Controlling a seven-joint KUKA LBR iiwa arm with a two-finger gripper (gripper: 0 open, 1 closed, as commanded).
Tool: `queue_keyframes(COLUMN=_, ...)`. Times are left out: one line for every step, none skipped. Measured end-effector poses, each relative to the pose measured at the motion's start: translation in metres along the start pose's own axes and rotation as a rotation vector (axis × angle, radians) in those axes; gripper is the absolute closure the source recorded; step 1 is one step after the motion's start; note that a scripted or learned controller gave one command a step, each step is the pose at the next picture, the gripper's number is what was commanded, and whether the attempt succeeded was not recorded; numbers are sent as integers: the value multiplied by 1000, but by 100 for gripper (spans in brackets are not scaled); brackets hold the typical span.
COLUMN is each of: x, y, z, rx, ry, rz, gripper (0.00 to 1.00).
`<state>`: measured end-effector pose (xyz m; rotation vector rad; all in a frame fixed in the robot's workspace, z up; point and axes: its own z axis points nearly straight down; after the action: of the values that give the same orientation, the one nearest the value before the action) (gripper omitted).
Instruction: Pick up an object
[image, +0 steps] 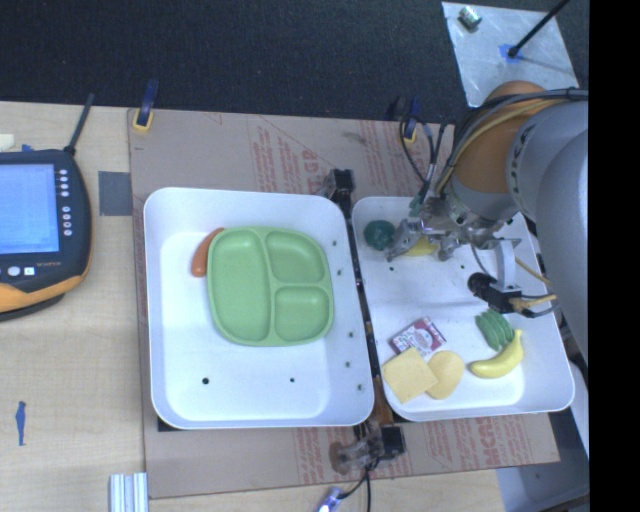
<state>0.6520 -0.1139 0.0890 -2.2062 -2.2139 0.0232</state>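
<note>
My gripper (425, 241) hangs low over the far part of the right bin (540, 400). A dark green round object (379, 235) lies just to its left. Something yellow (441, 246) shows under the gripper, mostly hidden by it. Nearer the front of this bin lie a pink and white packet (419, 337), a yellow cheese slice (404, 378), a pale yellow round piece (446, 371), a banana (498, 359) and a green ribbed item (493, 326). I see nothing held between the fingers.
The left bin (175, 300) holds a green divided plate (270, 285) with an orange-red item (201, 254) poking out from under its left edge. A handheld controller with a screen (35, 225) sits on the bench at far left. The arm's body (545, 180) covers the right bin's far right corner.
</note>
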Motion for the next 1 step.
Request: queue_keyframes(x=10, y=-1, z=0, rx=3, ry=-2, rz=1, gripper=0)
